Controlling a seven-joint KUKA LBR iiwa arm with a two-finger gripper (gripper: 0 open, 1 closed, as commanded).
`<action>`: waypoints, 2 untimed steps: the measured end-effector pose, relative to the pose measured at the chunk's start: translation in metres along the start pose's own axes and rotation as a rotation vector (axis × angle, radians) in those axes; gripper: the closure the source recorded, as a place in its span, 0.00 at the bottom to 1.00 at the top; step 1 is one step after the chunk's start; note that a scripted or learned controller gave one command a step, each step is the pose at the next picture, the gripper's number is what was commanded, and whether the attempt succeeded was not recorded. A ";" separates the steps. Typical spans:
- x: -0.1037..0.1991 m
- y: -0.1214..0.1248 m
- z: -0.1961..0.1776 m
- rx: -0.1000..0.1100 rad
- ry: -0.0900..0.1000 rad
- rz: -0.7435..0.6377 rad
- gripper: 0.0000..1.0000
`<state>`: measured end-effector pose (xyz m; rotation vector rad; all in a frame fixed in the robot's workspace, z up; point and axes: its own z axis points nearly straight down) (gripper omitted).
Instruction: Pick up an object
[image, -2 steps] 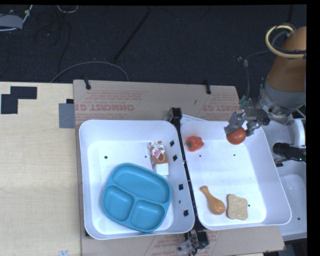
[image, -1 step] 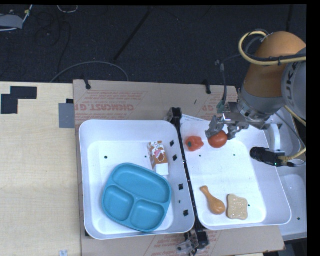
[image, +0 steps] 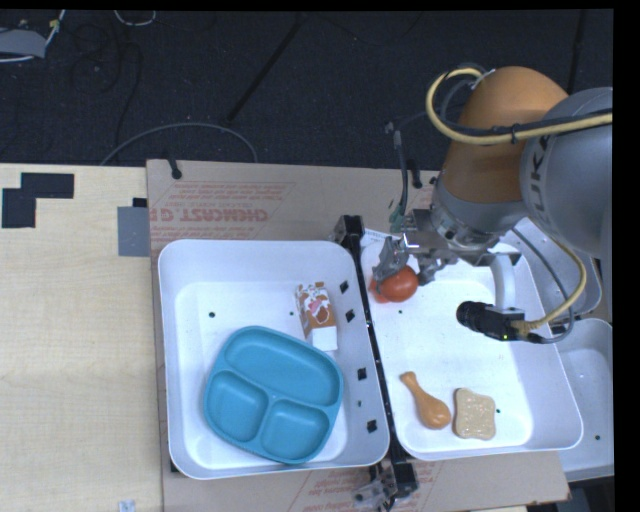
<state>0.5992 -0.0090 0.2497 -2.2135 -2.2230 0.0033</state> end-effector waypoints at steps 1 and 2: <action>0.051 -0.008 0.019 0.001 0.000 0.000 1.00; 0.102 -0.016 0.030 0.001 -0.001 0.000 1.00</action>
